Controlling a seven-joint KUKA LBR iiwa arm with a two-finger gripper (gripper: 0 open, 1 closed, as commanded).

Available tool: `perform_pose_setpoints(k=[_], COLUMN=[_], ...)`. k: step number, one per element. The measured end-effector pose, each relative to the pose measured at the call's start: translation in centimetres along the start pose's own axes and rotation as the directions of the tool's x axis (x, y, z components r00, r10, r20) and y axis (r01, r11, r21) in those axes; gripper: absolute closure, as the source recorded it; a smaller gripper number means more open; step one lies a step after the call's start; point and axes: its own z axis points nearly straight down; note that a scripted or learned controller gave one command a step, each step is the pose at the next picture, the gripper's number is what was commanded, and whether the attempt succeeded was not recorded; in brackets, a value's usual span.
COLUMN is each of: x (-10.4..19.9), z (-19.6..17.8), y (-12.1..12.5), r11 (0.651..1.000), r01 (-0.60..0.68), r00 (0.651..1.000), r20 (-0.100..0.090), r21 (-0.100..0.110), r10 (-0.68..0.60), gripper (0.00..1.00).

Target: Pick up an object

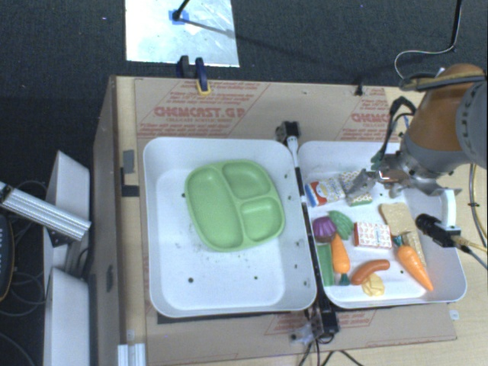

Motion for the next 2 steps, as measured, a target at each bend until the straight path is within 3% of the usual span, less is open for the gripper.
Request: perform_pose_setpoints(k=[1,2], x=[2.3,2.2], z=[5.0,3.8], y=[7.1,7.3], r11=[1.0,1.0], r01=[0.003,0.005], r00=[1.0,1.0], r20=[0.0,0.002], r21=[-0.004,-0.008], r10=[-0.003,-0.005], gripper=[0.0,1.0])
